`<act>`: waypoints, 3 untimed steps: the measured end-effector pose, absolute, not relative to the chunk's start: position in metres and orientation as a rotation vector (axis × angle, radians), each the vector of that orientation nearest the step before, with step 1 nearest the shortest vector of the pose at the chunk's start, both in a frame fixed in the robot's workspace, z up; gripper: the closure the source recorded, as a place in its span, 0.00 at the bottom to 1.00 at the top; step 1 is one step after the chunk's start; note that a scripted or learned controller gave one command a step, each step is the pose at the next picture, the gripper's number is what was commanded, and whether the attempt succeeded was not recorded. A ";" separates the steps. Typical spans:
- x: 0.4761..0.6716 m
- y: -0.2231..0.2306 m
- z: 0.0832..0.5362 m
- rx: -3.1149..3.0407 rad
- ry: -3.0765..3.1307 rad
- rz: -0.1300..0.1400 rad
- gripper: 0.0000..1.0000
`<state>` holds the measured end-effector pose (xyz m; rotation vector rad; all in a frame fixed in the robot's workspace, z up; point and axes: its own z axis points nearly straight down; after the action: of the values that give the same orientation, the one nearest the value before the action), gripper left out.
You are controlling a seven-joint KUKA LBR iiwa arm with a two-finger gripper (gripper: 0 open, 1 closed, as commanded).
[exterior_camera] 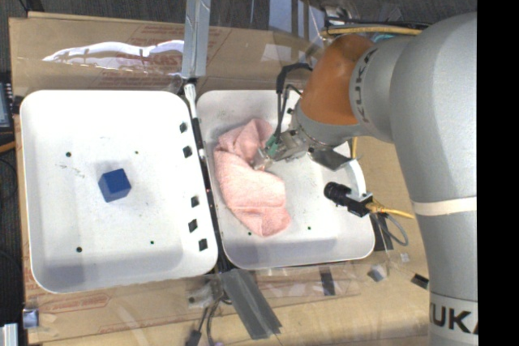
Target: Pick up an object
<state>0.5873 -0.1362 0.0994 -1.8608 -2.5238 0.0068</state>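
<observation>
A crumpled pink cloth [250,181] lies in the right bin [324,243], toward its left side. My gripper [268,153] reaches in from the right and sits low on the cloth's upper right edge, its tips against the fabric. A small blue cube [114,184] rests in the left bin [49,142], left of its middle, far from the gripper.
The grey arm with its orange band [336,85] hangs over the right bin's far right part. A divider with black clips [195,174] runs between the bins. Cardboard [105,36] lies behind the bins.
</observation>
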 end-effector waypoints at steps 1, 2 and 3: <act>0.587 -0.136 0.099 -1.861 -2.524 0.007 0.00; 0.606 -0.108 0.091 -1.816 -2.564 0.003 0.00; 0.606 -0.108 0.100 -1.810 -2.567 0.006 1.00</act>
<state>0.6058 -0.1082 0.1001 -1.8103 -2.5668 0.0061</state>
